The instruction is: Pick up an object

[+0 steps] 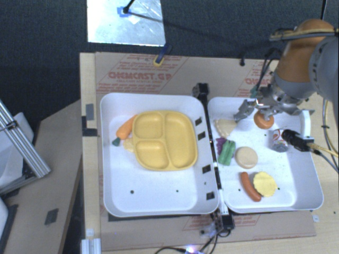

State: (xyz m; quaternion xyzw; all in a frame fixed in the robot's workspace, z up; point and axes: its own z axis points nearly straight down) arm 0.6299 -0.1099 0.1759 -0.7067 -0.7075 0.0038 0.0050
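Hand looks spread, nothing pinched; round orange fruit-shaped toy just beside it, so center before squeezing.

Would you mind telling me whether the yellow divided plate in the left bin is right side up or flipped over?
Right side up. The yellow divided plate shows its three hollow compartments facing the camera, and it lies flat in the left bin beside the toy carrot.
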